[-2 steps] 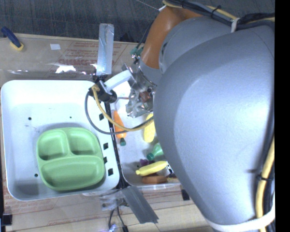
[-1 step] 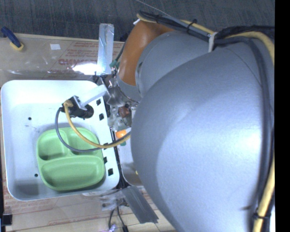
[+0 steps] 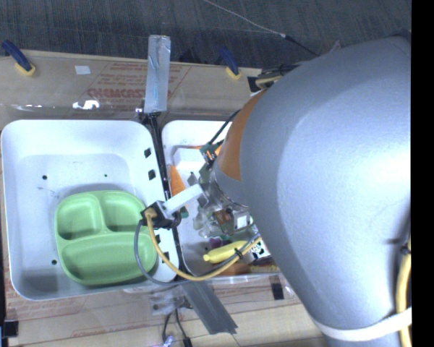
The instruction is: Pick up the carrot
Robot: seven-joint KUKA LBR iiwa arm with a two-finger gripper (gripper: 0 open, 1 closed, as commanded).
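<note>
An orange shape that looks like the carrot (image 3: 176,182) lies in the right bin (image 3: 195,132), against its left wall, partly covered by the gripper's white bracket. My gripper (image 3: 218,217) is low inside that bin, just to the right of the orange shape and nearer the front. Cables and the wrist clutter its tip. The big grey arm (image 3: 325,186) with its orange band hides most of the right bin.
The left bin (image 3: 29,150) holds a green divided plate (image 3: 101,237) at its front. A yellow cable (image 3: 158,255) loops over the wall between the bins. A yellow object (image 3: 224,252) and something orange (image 3: 240,267) lie at the right bin's front.
</note>
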